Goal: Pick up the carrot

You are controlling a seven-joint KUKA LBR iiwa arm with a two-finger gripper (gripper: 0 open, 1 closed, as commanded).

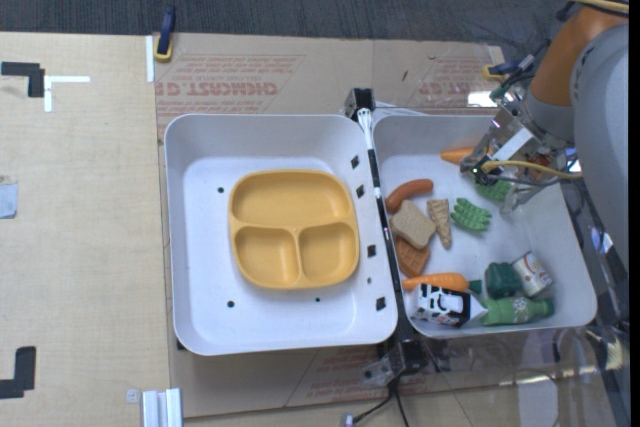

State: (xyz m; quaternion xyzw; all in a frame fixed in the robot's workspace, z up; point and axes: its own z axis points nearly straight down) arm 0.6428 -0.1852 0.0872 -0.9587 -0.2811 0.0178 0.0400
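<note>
Carrot lay near the six o'clock edge of the right bin, its orange body pointing toward three o'clock with a green tip, touching the top of a black-and-white carton. Well apart from it, toward one o'clock, the gripper hung over the bin's twelve o'clock end, just beside a small orange piece at its nine o'clock side; whether the tool was apart or together I could not tell. A sausage lay at eleven o'clock from the carrot, with a slice of bread and a pale ridged piece between them. A green leafy toy sat at the bin's centre. A dark green item, a small can and a green bottle clustered at the carrot's three o'clock. The left bin bore a yellow divided plate.
</note>
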